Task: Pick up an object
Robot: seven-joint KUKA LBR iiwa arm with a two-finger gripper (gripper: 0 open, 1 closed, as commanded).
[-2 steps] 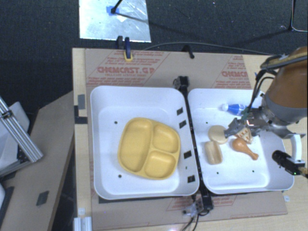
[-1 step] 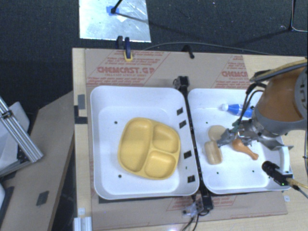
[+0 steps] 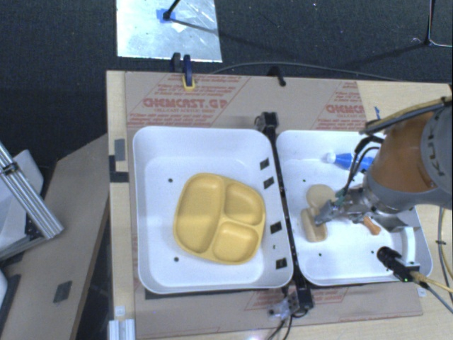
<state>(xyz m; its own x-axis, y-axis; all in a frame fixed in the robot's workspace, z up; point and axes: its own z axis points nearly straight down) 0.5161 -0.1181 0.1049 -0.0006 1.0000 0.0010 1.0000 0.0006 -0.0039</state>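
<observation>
— Where's the tan piece?

— In the right bin, toward its 9 o'clock wall. It lies on the floor, rounded end to 12 and blunt end to 6.

— And the pincer?

— Right over that piece, at its 3 o'clock side, seemingly touching it. I cannot tell whether the pincer is open or closed, nor whether it grips anything. The arm comes in from 3 o'clock and covers much of that bin.

— What else is in that bin?

— A blue thing with a white tip near the 12 o'clock wall, well apart from the tan piece. A small orange thing sits just at 3 o'clock of the pincer, partly under the arm.

— The left bin?

— One yellow plate with three compartments, lying flat near the middle, a little toward 4 o'clock. I see nothing in its compartments.

— Around the bins?

— They sit touching side by side on the worktop. A clamp grips its 12 o'clock edge.
</observation>
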